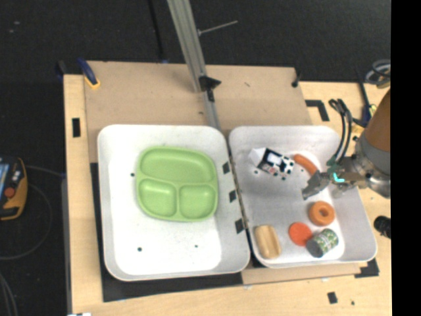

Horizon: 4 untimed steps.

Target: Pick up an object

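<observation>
My gripper (314, 184) hangs over the right bin (276, 203), near its right side, with the grey arm and its orange band reaching in from the right. It is just below an orange carrot-shaped piece (303, 162) and just above an orange ring (321, 213). A white and black packet (272, 162) lies to the gripper's upper left. Along the bin's front lie a tan bread roll (267, 241), a small red-orange piece (300, 233) and a green and grey can (323, 242). Nothing shows as held.
The left bin (125, 242) holds a green divided plate (177, 184). A grey metal post (191, 45) slants up from between the bins at the back. Cables hang at the bench's right edge (345, 120).
</observation>
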Tool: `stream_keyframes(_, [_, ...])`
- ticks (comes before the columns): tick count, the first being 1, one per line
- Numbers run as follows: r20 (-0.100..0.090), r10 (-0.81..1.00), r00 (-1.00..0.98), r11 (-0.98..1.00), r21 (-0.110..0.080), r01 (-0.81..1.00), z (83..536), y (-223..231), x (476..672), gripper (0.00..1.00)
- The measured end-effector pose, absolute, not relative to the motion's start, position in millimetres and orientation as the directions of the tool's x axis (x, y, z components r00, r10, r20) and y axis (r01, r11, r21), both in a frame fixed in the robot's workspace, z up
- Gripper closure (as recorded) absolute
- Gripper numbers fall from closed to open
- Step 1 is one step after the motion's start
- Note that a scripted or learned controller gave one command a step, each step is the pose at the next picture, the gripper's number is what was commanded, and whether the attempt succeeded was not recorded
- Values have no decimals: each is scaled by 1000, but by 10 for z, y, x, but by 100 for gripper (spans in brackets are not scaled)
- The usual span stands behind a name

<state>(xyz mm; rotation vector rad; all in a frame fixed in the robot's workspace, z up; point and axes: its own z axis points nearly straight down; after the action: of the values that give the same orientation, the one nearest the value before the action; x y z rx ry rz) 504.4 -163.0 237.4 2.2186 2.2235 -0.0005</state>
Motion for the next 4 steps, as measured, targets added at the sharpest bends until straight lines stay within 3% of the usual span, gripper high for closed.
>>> stream_keyframes(1, [-1,1000,-2,2,1,1000,2379,-1631,5048,0])
stream_keyframes(4, [-2,1000,1,-1,2,1000,994,-1656,5119,0])
